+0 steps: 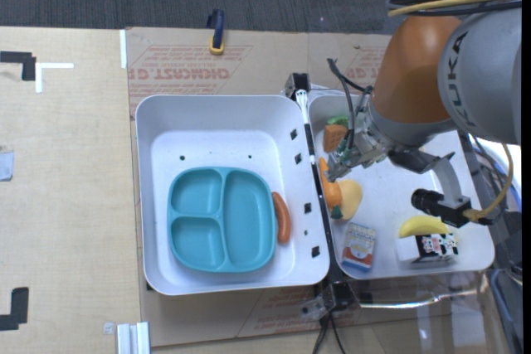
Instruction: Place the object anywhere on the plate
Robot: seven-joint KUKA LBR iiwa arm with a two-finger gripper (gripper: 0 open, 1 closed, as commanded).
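Grey casing on the arm [489, 54] reads "KUKA". I see the gripper [338, 166] low over an orange-yellow toy [342, 196]; its jaw state I cannot tell. At nine o'clock, a sausage [282, 216], long axis twelve-to-six, lies beside the teal plate [222, 220].

From here I can't read the gripper [338, 166]; the arm [440, 70] covers the right bin's [465, 261] far edge and part of an orange-green item [335, 131] there. The carton's [358, 249] print is too small.
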